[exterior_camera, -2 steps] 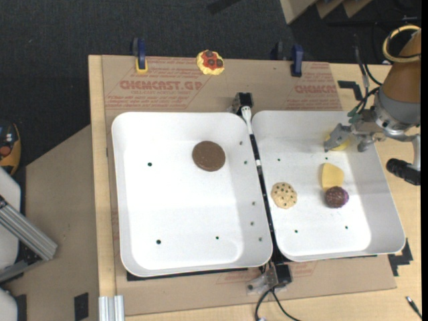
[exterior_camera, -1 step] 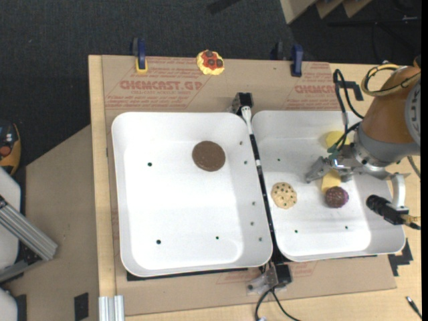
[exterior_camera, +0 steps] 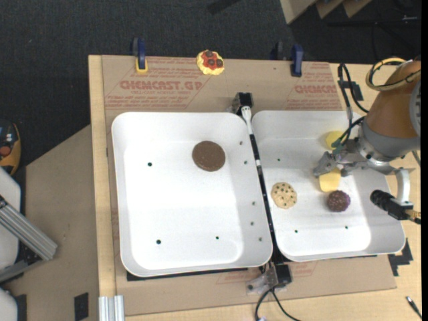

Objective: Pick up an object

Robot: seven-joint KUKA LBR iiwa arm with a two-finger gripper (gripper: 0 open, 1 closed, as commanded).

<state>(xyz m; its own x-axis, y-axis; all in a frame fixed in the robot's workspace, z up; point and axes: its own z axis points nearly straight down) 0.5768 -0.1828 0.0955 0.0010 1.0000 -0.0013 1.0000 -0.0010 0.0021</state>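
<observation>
Brown cardboard bench (exterior_camera: pixel 200 85) with two white bins. The right bin (exterior_camera: pixel 321 243) has a chip cookie (exterior_camera: pixel 283 195) and purple ball (exterior_camera: pixel 338 200) near the front. Behind them, the gripper (exterior_camera: pixel 330 169) sits over a yellow block (exterior_camera: pixel 329 181); can't tell if it's gripping.

we see a disc (exterior_camera: pixel 208 156) in the left bin (exterior_camera: pixel 134 199); a cookie (exterior_camera: pixel 283 195), block (exterior_camera: pixel 329 181) and ball (exterior_camera: pixel 338 200) sit mid right bin (exterior_camera: pixel 321 243).

The brown board (exterior_camera: pixel 167 85) under the bins reads "CHEMCAST G P" in red print.
</observation>
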